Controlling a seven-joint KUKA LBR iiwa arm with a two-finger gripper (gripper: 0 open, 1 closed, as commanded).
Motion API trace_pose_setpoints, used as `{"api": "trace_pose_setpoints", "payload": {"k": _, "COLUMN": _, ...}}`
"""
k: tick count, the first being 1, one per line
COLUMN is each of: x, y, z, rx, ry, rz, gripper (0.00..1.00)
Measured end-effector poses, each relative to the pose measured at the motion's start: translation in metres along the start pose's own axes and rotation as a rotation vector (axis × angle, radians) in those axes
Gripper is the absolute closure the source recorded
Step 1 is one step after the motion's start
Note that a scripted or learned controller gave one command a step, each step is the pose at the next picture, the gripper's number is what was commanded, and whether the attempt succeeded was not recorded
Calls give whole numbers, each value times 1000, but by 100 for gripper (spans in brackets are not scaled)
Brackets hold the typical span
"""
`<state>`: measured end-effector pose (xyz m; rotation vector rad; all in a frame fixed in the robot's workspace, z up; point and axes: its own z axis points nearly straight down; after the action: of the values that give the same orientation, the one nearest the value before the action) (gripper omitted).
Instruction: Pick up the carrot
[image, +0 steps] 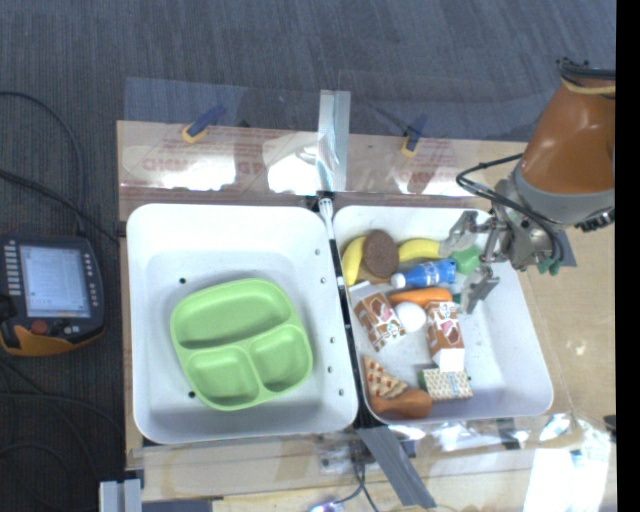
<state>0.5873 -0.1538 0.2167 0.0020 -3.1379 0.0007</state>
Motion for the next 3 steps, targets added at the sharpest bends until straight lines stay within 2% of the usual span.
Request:
{"api": "trace_pose_setpoints", "payload": {"k": 1, "x": 6, "y": 18, "z": 124, "rx": 0, "ry": -2, "rz": 146, "gripper": 0}}
{"api": "trace_pose_setpoints", "payload": {"k": 2, "x": -38, "y": 57, "z": 127, "rx": 1, "ry": -15, "rz": 273, "gripper": 0}}
{"api": "trace_pose_setpoints", "payload": {"k": 3, "x": -40, "y": 57, "z": 117, "rx": 6, "ry": -19, "rz": 271, "gripper": 100}}
